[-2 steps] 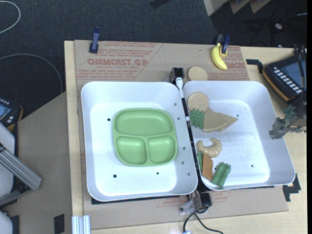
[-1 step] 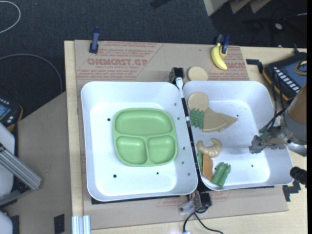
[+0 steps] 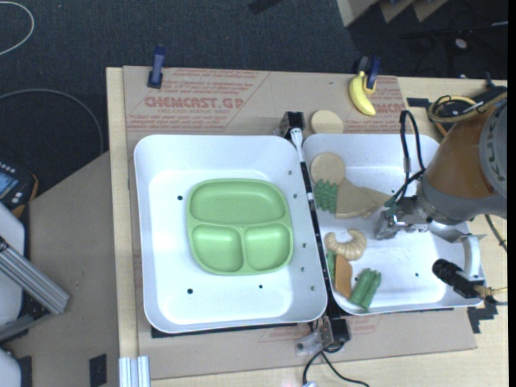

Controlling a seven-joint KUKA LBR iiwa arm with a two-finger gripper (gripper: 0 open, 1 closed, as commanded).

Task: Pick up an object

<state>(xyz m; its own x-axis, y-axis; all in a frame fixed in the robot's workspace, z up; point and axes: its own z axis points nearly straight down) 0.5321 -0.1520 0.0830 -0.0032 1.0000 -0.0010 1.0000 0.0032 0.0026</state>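
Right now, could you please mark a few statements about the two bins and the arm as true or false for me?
1. The green divided plate lies in the left bin. True.
2. The banana lies inside the right bin. False: it rests on the bench beyond that bin's far edge.
3. The hand is over the right bin. True.
4. The croissant sits on the green divided plate. False: it lies in the right bin.
5. The left bin holds several toy foods. False: they are in the right bin.
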